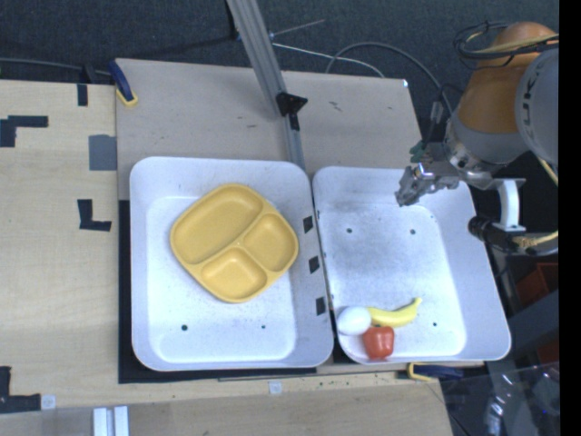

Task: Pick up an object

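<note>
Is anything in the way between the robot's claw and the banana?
Nothing visible is. The gripper is at the far end of the right bin; bare floor lies between it and the banana, beside the white egg and red pepper.

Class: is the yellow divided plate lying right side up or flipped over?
Right side up: the yellow divided plate shows three hollow compartments facing upward.

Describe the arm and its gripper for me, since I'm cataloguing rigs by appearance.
The arm is a rounded, bulky KUKA iiwa, grey with a glossy orange band above the wrist and dark lettering on its grey shell. Thin black cables loop over the top. The gripper is small, dark grey metal, too blurred for finer detail.
</note>
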`<state>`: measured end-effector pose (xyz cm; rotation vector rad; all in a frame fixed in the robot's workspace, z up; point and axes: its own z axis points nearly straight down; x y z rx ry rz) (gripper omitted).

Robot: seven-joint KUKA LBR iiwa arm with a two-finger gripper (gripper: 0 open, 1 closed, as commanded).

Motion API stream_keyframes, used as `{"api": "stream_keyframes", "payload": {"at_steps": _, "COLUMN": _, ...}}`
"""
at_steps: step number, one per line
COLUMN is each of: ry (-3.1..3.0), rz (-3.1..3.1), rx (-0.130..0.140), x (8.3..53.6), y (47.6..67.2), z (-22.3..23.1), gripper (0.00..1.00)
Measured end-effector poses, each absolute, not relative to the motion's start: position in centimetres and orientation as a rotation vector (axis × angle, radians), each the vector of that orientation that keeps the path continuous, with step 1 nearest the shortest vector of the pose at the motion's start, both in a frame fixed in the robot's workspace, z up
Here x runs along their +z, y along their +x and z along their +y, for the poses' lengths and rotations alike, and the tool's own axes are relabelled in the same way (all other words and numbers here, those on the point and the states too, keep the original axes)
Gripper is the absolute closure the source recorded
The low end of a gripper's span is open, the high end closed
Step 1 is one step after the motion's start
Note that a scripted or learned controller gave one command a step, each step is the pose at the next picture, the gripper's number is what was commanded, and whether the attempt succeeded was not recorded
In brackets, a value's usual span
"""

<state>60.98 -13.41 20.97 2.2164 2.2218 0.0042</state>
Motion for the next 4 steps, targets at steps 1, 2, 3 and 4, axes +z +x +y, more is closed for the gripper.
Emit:
{"api": "stream_keyframes", "payload": {"at_steps": 1, "ry": 2.216, "rz": 2.221, "rx": 0.005, "x": 26.3, "y": 61.1, "z": -13.4, "gripper": 1.0}}
{"api": "stream_keyframes", "payload": {"at_steps": 2, "ry": 2.219, "rz": 2.228, "rx": -0.003, "x": 25.0, "y": 58.6, "z": -9.1, "gripper": 1.0}}
{"api": "stream_keyframes", "payload": {"at_steps": 3, "ry": 2.216, "rz": 2.231, "rx": -0.001, "x": 25.5, "y": 56.8, "z": -3.5, "gripper": 1.0}}
{"api": "stream_keyframes", "payload": {"at_steps": 4, "ry": 2.218, "rz": 2.23, "rx": -0.005, "x": 23.7, "y": 54.8, "z": 1.3, "gripper": 1.0}}
